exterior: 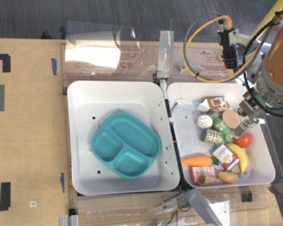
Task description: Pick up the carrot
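The landmark for all positions is the divider [169, 121], the seam where the two white bins meet.

Left of the divider sits the left bin [80, 98]. It contains a teal compartment plate [126, 145], resting at a tilt near the bin's middle, well apart from the divider.

Immediately right of the divider is the right bin [184, 102]. The carrot [197, 161] lies on its side on the bin floor, the item closest to the divider, in the near part of the bin. Its tip points toward the divider. Its far end touches, or nearly touches, a small carton [222, 153].

Farther right of the divider, a cluster of items occupies the bin: a white speckled ball [204, 121], a green can [212, 136], a tan disc [231, 119], a red tomato [244, 141], and a yellow banana [240, 157]. A red package [203, 174] lies just nearer than the carrot.

Farthest from the divider, the gripper [253, 116] hangs at the right bin's right edge, above the tomato and well apart from the carrot. Finger spacing cannot be determined. Nothing is seen between the fingers.
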Robot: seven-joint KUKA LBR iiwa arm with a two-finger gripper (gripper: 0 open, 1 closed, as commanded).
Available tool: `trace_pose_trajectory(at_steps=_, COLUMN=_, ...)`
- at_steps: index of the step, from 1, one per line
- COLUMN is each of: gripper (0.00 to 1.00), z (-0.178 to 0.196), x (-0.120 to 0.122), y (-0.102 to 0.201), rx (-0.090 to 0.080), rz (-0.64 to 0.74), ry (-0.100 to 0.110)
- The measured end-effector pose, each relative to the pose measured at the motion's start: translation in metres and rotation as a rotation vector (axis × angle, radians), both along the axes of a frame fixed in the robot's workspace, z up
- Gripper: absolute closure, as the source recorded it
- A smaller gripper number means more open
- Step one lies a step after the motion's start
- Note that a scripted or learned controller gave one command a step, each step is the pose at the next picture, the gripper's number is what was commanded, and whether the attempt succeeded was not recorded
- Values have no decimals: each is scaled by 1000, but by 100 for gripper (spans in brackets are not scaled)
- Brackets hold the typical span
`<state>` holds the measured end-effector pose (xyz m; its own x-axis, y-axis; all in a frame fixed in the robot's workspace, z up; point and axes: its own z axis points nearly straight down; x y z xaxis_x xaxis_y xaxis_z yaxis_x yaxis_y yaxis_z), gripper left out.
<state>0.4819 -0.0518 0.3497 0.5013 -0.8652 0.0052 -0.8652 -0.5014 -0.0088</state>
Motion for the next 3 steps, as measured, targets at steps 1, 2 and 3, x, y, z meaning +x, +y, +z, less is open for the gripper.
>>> trace_pose_trajectory(at_steps=1, gripper=100, z=-46, x=10, y=-3, rx=4, rz=261, ry=15)
trace_pose_trajectory(at_steps=2, gripper=100, z=-84, x=5, y=53, rx=3, rz=426, ry=14)
trace_pose_trajectory(at_steps=3, gripper=100, z=29, x=11, y=5, rx=-3, rz=391, ry=4)
